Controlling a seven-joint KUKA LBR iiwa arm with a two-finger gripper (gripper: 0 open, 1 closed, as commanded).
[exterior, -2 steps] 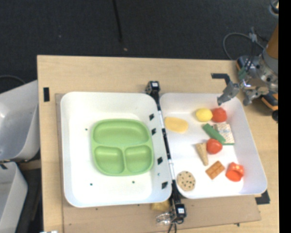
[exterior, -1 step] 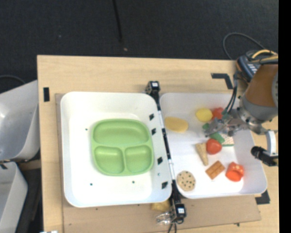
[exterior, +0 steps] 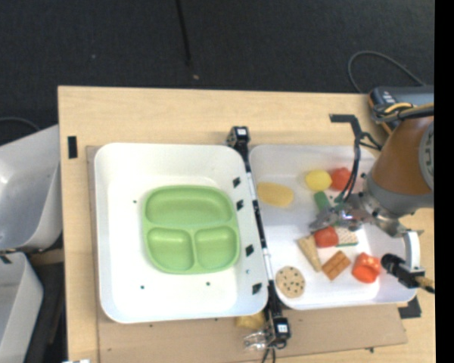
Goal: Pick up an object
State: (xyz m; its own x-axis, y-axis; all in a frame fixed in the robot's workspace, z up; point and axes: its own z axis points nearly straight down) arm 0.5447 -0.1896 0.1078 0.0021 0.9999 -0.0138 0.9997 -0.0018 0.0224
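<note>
Writing could not be read on anything; no label or brand was legible at this size. Two white bins sat side by side on the worktop [exterior: 136,116]. The left bin [exterior: 113,203] held a green divided plate [exterior: 191,228]. The right bin [exterior: 287,161] (the busy one) carried all the small toy foods. The pincer [exterior: 334,219] stood low over the middle of the right bin, with the grey and orange arm [exterior: 401,169] behind it toward the bin's right wall; whether it was apart or together could not be told. A red piece [exterior: 326,237] lay directly beneath the pincer, seemingly touching it. Just below that piece lay a tan wedge [exterior: 310,253] and a brown cracker [exterior: 335,264]. A yellow oval [exterior: 275,195] lay nearer the bin's left wall, and a speckled cookie [exterior: 290,281] sat in its lower left corner.
</note>
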